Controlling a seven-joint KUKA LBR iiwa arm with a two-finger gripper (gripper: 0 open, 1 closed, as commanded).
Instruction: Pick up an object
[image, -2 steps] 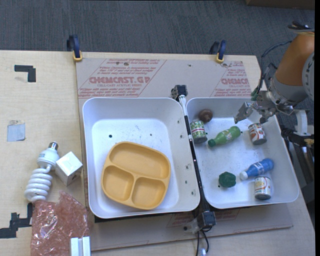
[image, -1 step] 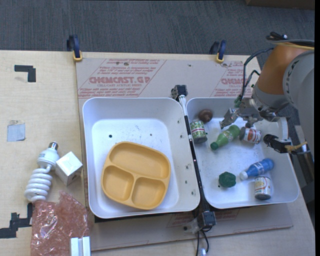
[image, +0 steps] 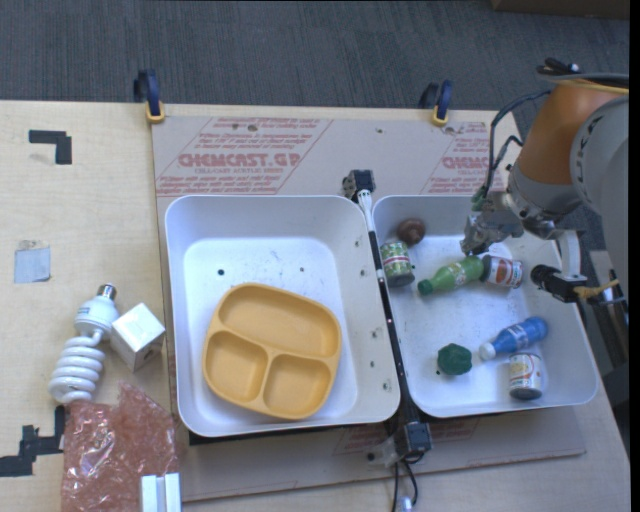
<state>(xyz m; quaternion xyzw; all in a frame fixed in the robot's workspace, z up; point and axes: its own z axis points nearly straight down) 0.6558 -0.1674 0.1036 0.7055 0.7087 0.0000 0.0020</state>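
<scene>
The right bin (image: 560, 395) holds a green bottle (image: 452, 275), a small can with a green label (image: 397, 262), a brown round object (image: 411, 231), a red-and-white can (image: 503, 271), a blue-and-white bottle (image: 514, 339), a dark green lump (image: 455, 359) and a yellow-labelled can (image: 524, 375). My gripper (image: 481, 238) hangs at the bin's far right, just above the green bottle's base and the red-and-white can. Nothing is visibly held between its fingers.
The left bin (image: 190, 260) contains a yellow divided tray (image: 272, 349). On the bench to the left lie a spiral light bulb (image: 83, 353), a white cube (image: 138, 334) and a crumpled pink bag (image: 115, 450). Clamps (image: 149, 95) hold the board.
</scene>
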